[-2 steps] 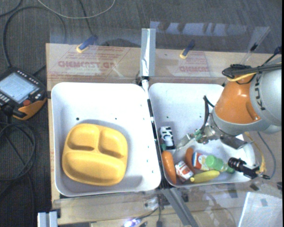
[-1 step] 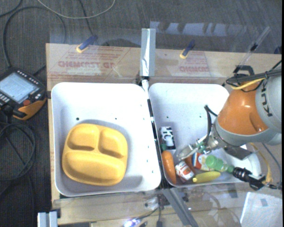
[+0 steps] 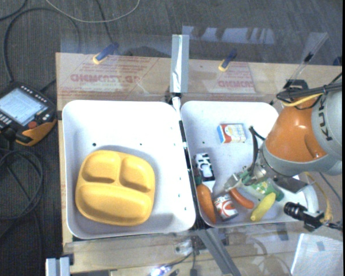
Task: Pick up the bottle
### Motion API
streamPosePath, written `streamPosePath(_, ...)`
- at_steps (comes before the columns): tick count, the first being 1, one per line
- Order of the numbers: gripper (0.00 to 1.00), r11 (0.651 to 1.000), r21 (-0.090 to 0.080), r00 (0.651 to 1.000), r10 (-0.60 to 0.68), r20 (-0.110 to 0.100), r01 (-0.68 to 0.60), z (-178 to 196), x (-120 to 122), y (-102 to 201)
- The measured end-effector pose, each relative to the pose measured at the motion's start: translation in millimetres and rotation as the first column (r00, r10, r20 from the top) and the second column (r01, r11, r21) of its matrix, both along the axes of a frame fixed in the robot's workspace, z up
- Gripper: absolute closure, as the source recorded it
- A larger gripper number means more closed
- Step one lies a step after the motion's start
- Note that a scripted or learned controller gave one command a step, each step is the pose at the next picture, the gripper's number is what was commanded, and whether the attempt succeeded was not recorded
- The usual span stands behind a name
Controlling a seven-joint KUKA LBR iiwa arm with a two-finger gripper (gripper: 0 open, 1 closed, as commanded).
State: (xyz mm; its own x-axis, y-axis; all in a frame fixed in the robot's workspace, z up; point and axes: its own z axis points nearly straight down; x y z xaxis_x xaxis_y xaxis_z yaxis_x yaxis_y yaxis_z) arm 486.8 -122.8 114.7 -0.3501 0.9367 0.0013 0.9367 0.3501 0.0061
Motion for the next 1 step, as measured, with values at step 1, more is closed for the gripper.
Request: streamPosePath(1,1.00,0.988,-0.006,0.988,-0.157,-0.005,0.157,91.9,-2.5,-3.7)
